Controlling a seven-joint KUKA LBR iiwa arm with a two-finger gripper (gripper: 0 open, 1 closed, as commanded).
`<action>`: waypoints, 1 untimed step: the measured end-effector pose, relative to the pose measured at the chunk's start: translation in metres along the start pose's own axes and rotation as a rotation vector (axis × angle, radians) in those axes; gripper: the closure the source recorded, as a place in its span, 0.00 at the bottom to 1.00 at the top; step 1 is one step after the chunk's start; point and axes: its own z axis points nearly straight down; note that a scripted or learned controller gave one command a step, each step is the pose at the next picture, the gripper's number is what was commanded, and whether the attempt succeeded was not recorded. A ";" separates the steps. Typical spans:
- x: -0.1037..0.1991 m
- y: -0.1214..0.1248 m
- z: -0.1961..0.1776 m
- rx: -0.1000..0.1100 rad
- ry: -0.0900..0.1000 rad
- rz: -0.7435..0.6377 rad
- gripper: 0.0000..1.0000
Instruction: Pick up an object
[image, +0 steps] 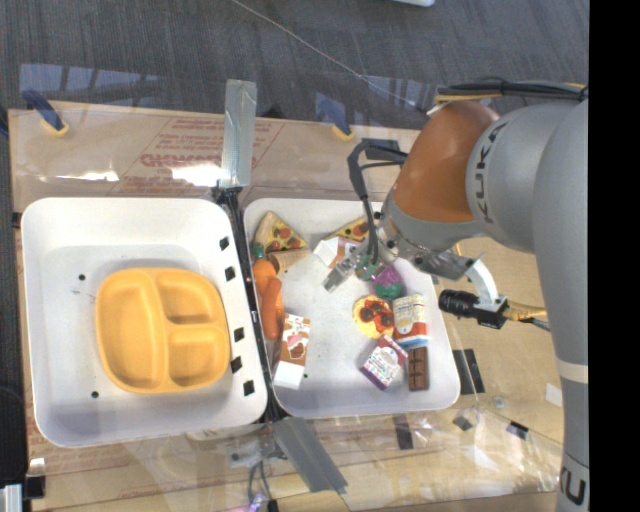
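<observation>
Right bin (330, 395) crowded; gripper (352, 268) lowered among toys, grip state cannot be told. One item to be isolated, neighbours avoided.

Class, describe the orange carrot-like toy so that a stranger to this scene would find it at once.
Start at the right-hand white bin, the one crowded with toy food. Follow its left wall, beside the divider between the bins: the carrot lies lengthwise there, below the pizza slice. It is the only long, plain orange piece; its neighbours are printed packets.

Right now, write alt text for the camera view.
A grey arm reaches from the right, its gripper low over the right bin of toy food: pizza slice, carrot, cartons. The left bin holds a yellow tray.
</observation>
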 end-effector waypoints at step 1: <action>-0.071 -0.026 0.031 -0.003 -0.004 -0.148 1.00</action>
